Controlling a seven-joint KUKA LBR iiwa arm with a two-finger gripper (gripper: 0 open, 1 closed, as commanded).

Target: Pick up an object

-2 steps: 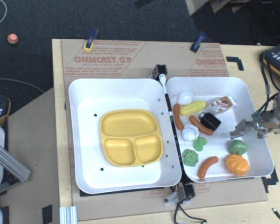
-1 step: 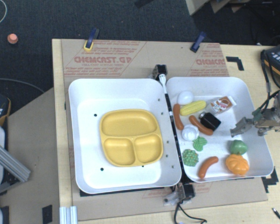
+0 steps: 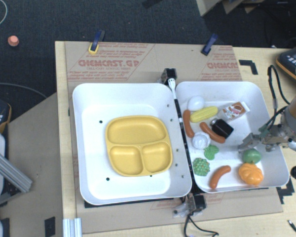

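The right bin (image 3: 237,90) holds several small toy foods. Near its right wall lies a green round piece (image 3: 252,156), with an orange pepper-like piece (image 3: 250,174) just in front of it. My gripper (image 3: 259,142) reaches in from the right and hangs directly above the green piece, its fingers spread open with nothing between them. Further left lie a corn cob (image 3: 203,114), a black block (image 3: 221,128), a red-and-white packet (image 3: 234,110), two white balls (image 3: 195,103), three sausages (image 3: 219,176) and two green broccoli pieces (image 3: 201,167).
The left bin (image 3: 89,132) holds a yellow divided plate (image 3: 138,144). A black hinge strip (image 3: 177,117) runs between the bins. Cables (image 3: 272,90) hang by the right bin's far right corner. The right bin's wall stands close behind the gripper.
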